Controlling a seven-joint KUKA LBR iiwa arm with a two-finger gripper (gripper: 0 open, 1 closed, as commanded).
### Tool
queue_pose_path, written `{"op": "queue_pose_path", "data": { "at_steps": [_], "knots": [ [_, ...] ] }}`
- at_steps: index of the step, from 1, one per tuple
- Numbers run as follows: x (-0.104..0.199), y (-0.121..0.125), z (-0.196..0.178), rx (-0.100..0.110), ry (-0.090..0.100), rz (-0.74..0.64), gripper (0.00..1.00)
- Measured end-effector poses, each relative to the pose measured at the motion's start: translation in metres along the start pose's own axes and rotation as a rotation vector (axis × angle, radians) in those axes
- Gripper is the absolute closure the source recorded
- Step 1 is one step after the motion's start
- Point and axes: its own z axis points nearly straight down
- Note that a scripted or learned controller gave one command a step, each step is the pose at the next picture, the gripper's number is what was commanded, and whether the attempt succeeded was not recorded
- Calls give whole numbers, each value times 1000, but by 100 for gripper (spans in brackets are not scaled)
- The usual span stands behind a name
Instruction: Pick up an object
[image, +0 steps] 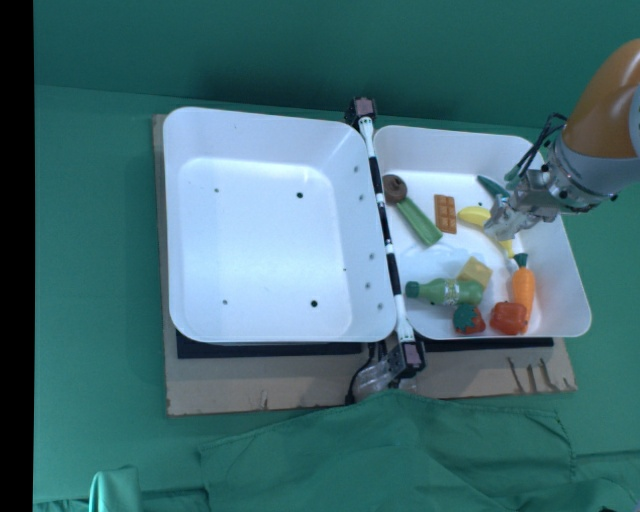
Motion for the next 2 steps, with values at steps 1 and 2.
{"op": "queue_pose_path", "data": {
  "at_steps": [1,2],
  "knots": [
    [-5,-2,-46,0,0,0,100],
    [-2,-2,-93,-1,1,-1,100]
  ]
}}
